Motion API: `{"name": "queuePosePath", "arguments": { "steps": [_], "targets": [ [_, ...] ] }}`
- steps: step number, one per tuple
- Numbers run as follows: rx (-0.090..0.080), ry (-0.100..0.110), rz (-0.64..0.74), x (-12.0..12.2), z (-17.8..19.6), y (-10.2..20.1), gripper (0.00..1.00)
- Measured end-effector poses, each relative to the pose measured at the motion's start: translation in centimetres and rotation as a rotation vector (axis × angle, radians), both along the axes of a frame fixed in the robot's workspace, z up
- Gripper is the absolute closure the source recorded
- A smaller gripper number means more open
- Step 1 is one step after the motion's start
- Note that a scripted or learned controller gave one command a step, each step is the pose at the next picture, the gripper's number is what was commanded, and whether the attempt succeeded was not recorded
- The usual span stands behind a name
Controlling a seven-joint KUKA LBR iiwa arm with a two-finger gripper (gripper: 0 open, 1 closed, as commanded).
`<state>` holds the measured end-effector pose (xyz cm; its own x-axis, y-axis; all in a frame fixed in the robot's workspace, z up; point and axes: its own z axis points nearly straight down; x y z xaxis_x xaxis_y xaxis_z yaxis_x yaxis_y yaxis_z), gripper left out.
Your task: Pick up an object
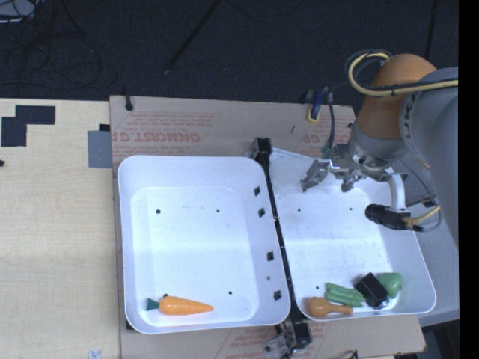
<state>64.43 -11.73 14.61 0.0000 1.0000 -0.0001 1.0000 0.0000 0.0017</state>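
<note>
Here, the grey arm (pixel 430 118) with its orange band reaches in from the right edge of the frame, and its two-finger gripper (pixel 333 176) hangs over the upper part of the right shallow white plastic bin (pixel 419 264), near that bin's top rim. Its two metal fingers (pixel 313 176) are spread apart with nothing between them. Along the lower edge of the right bin lies a cluster of small things: a tan pear-shaped toy (pixel 327 307) at lower centre, a green bean-like pod (pixel 343 295) just beside it, a small black block (pixel 372 290) touching the pod, and a rounded green piece (pixel 391 281) behind the block. In the left white bin (pixel 131 238), an orange plastic carrot with a dark green stub (pixel 182 305) lies on its side in the lower left corner, well apart from the gripper.
</note>
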Motion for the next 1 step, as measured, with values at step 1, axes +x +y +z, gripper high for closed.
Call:
{"name": "queuePosePath", "arguments": {
  "steps": [1],
  "targets": [
    [-0.003, -0.005, -0.002, 0.07, 8.68, -3.67, 0.0]
  ]
}}
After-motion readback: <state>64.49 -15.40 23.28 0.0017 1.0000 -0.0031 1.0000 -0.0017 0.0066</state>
